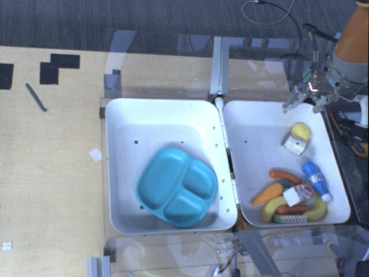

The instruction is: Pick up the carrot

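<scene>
The wooden table point(52, 172) carries two shallow white bins side by side, so picking and placing each have a walled area. The left bin point(124, 120) holds only a blue divided plate point(176, 186), lying tilted toward its front wall, likely a landing spot for sorted items.

The right bin point(253, 126) holds the clutter, gathered in its front right corner as if it slid there. The arm point(353, 42) hangs over that bin's far right rim, and the tool point(304, 101) sits above the rim with its two fingers spread wide and nothing between them, a ready stance before descending.

The carrot point(268, 194) lies near the front of the right bin, touching a banana point(275, 208) and just beside a sausage point(285, 176). A blue bottle point(316, 180) lies to their right, and a yellow lemon point(300, 132) with a small can point(293, 145) rests apart, nearer the tool. The carrot's crowding probably calls for a narrow approach along its free left end.
</scene>
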Tool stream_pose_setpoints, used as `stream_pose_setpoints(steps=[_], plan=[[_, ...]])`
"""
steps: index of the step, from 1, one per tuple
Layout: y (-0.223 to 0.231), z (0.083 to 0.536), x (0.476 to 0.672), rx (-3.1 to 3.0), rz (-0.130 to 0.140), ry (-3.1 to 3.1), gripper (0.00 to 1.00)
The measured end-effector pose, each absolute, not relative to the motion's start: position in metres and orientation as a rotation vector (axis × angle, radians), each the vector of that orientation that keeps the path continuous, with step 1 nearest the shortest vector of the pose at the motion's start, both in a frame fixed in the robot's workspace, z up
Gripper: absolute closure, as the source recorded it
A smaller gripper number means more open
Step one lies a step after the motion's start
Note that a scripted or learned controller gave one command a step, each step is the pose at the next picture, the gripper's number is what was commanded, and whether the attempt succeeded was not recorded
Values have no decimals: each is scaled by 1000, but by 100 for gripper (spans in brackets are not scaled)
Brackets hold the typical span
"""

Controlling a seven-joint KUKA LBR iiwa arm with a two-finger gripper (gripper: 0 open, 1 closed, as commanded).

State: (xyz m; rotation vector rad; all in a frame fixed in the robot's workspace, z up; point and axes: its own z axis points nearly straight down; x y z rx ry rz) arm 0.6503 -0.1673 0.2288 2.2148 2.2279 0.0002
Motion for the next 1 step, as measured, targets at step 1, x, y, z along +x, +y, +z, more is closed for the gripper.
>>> stream_pose_setpoints(steps=[1], plan=[[-73, 183, 578, 2411, -2, 2017, 0]])
